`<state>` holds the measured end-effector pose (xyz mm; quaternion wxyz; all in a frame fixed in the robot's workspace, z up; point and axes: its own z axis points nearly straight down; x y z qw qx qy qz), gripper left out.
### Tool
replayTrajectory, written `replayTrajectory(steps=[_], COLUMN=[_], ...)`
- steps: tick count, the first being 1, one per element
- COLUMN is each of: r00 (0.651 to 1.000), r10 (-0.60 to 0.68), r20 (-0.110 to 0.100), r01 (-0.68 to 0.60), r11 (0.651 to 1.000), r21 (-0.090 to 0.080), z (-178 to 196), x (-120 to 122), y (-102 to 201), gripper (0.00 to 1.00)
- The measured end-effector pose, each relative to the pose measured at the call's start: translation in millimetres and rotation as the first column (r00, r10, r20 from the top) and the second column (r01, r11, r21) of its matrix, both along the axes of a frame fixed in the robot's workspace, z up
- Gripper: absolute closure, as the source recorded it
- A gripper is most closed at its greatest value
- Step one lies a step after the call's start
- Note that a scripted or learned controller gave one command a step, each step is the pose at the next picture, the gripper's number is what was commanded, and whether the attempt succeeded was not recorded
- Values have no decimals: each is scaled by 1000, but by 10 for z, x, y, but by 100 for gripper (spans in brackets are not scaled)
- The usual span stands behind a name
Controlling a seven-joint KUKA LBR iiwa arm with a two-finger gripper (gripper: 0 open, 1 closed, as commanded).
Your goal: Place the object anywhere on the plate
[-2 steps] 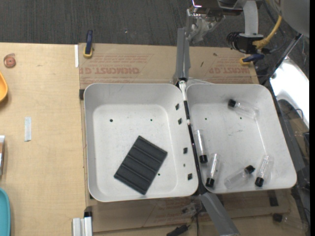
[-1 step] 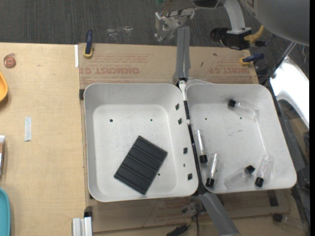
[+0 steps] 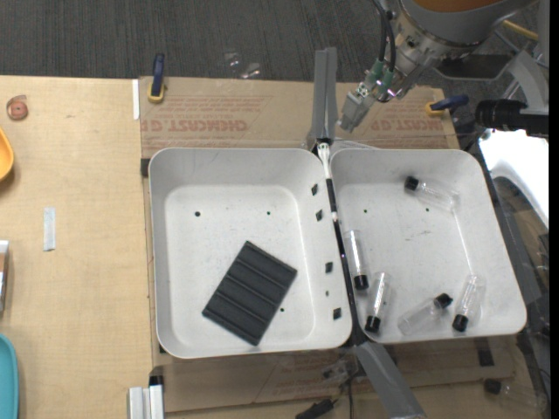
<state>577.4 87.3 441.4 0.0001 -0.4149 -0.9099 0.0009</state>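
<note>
Two white bins are seen side by side, the left bin (image 3: pixel 175 234) and the right bin (image 3: pixel 489 234). The arm (image 3: pixel 454 7) is held above the far rim. A dark ridged plate (image 3: pixel 251 291) is lying in the left bin. The gripper (image 3: pixel 352 114) is poised over the divider, and its opening cannot be told. Five capped vials (image 3: pixel 376 299) are scattered in the right bin.

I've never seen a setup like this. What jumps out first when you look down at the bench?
Two white bins sit side by side. The left bin holds a dark ribbed plate lying at a slant; the right bin holds several clear vials with black caps, scattered. Above the right bin's far edge hangs the grey arm, its pincer pointing down.
</note>
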Motion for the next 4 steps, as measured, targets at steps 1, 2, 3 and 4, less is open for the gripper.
replayTrajectory(steps=[1, 2, 3, 4], r00=[971, 867, 818, 568], r10=[240, 498, 575, 823], r20=[1, 3, 4, 2], r01=[-240, -498, -575, -823], r11=[971, 867, 818, 568], r21=[1, 1, 0, 2], z=[-493, -636, 6, -599], x=[654, 748, 758, 347], y=[472, 1232, 1362, 1068], gripper=[100, 100, 100, 100])
